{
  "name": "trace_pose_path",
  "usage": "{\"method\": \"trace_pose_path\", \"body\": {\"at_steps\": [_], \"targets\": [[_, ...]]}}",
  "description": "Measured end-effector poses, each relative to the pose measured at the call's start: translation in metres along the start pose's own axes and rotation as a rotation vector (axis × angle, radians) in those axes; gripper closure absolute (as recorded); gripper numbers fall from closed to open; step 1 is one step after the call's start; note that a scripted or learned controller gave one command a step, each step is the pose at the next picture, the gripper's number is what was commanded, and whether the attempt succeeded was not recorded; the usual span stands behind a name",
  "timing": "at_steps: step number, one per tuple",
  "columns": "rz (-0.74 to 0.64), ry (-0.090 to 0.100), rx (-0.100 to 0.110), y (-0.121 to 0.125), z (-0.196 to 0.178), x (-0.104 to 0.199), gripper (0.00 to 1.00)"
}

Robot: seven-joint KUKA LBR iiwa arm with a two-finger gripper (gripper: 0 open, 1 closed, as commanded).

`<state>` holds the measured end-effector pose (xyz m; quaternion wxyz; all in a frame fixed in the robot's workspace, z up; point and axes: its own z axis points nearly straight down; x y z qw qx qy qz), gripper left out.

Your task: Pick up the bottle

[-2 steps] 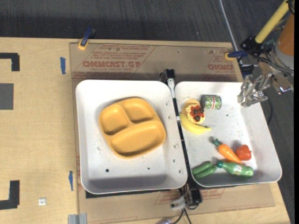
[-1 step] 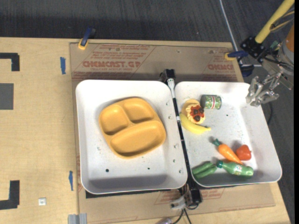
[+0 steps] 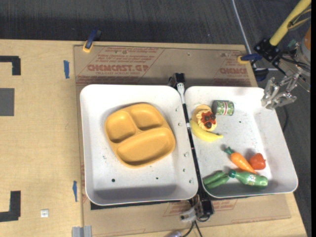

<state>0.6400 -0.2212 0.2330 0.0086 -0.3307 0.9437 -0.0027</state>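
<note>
Bottle (image 3: 251,179) lies in right bin (image 3: 276,132); pincer (image 3: 277,97) hovers above rim.

Bench (image 3: 34,147) of light wood, with black tape marks at the left edge. Lying flat on it, a brown cardboard sheet (image 3: 148,65) printed in red, clipped at the far left and far right corners. On the cardboard, two shallow white bins side by side and touching: left bin (image 3: 91,147) and right bin (image 3: 276,147).
</note>
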Motion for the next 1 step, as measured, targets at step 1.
{"method": "trace_pose_path", "body": {"at_steps": [1], "targets": [[0.003,-0.007,0.005,-0.0007,-0.0114,-0.0018,1.00]]}}
